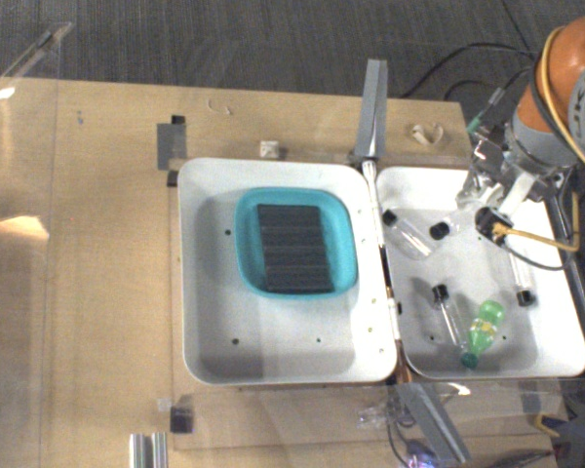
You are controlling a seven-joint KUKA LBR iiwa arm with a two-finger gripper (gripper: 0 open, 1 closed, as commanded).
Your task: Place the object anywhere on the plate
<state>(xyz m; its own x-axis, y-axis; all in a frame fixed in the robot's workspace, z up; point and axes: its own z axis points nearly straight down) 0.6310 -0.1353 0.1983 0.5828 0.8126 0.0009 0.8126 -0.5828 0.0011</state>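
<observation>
Pincer (489, 201) seen over the right bin (556, 359), its state not discernible, green bottle (482, 331) below it, teal plate (343, 247) well to its left.

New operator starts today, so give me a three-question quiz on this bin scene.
1. True or false: the blue plate sits in the left bin.
2. What colour is the small bottle in the right bin? A) green B) red C) yellow
3. Over which bin is the end effector?

Key: 1 true; 2 A; 3 the right bin.
</observation>
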